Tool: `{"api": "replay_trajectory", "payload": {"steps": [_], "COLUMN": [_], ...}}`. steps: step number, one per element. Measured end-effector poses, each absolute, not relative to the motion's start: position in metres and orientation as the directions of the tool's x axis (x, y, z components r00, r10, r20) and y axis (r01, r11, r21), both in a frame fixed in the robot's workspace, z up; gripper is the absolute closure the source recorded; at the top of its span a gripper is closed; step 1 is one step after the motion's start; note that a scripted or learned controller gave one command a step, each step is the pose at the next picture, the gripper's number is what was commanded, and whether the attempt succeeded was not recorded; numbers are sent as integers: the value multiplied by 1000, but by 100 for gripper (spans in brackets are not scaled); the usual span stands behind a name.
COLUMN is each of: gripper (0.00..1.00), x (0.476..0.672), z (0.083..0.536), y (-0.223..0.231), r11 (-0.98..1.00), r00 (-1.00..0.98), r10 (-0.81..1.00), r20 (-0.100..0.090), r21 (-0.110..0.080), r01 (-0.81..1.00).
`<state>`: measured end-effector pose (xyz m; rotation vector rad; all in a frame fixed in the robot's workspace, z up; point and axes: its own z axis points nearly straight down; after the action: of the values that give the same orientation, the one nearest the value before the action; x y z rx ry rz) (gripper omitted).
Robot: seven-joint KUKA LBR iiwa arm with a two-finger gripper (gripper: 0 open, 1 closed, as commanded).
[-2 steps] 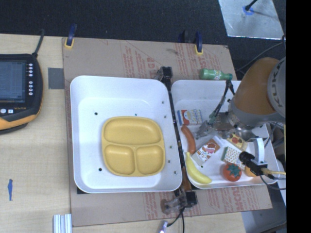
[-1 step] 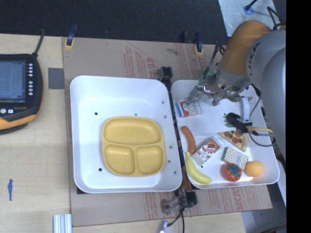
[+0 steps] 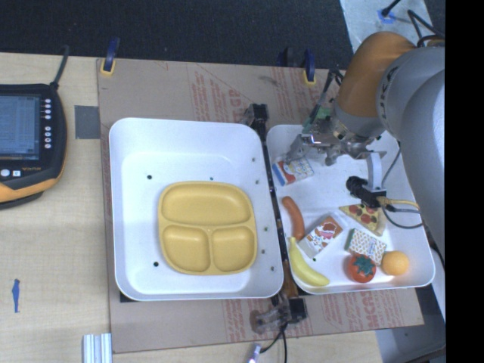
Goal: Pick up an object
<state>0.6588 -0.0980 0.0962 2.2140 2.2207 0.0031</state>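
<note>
The gripper (image 3: 314,144), its state unclear to us, is hovering over the small carton (image 3: 291,169), which we are judging light, stiff, best pinched across its flat sides.

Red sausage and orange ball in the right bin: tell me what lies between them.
In the camera view, between the red sausage and the orange ball lie a small picture carton, a patterned square packet and a red tomato.

Small packet (image 3: 293,170), red and blue edges, flat in right bin's far-left corner
</note>
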Motion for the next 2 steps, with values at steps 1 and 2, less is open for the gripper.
{"api": "replay_trajectory", "payload": {"steps": [1, 2], "gripper": [0, 100], "x": [659, 659], "z": [96, 107], "y": [-95, -94], "r11": [3, 5], "r00": [-3, -5], "r10": [1000, 1000], "r20": [-3, 0], "r21": [4, 5], "r01": [1000, 1000]}}
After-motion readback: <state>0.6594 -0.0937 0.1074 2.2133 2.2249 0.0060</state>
